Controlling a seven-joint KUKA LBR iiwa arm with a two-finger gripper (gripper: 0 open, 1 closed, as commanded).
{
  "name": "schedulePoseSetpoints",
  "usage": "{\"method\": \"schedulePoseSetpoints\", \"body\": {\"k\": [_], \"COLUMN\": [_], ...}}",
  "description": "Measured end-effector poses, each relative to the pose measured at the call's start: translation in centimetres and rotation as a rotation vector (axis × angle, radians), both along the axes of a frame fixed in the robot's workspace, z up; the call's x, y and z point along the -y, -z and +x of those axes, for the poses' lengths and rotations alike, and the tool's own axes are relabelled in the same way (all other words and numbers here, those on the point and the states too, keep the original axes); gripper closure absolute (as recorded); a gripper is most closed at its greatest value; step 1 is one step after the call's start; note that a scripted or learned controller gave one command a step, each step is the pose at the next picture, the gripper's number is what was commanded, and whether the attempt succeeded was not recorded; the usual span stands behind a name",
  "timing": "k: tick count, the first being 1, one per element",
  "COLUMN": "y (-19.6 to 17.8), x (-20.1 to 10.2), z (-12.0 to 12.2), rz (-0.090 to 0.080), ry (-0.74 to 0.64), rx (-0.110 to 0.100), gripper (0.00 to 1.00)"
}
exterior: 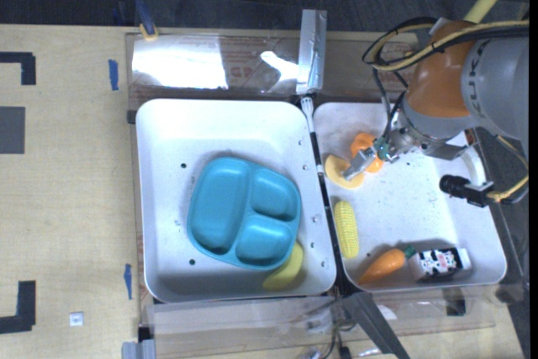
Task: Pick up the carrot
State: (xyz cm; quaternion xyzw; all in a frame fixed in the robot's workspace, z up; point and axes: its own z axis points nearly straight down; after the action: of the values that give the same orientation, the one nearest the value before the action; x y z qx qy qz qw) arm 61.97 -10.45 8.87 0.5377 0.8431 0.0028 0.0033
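Observation:
The carrot [382,265] lies near the front edge of the right bin [420,197], orange with a small green top pointing right. My gripper [366,161] hangs over the back left part of that bin, well behind the carrot. It sits above a small orange item [362,144] and a yellow banana-like piece [337,171]. Nothing of the carrot is near the gripper.
A yellow corn cob [345,229] lies along the right bin's left wall, just behind the carrot. A black and white carton [440,261] lies right of the carrot, touching its top. The left bin [160,181] holds a blue divided plate [244,213] and a yellow fruit [288,269].

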Motion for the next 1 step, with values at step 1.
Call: {"method": "schedulePoseSetpoints", "body": {"k": [1], "y": [0.06], "x": [0.09], "z": [0.16], "rz": [0.001], "ry": [0.114], "rx": [0.001], "gripper": [0.0]}}
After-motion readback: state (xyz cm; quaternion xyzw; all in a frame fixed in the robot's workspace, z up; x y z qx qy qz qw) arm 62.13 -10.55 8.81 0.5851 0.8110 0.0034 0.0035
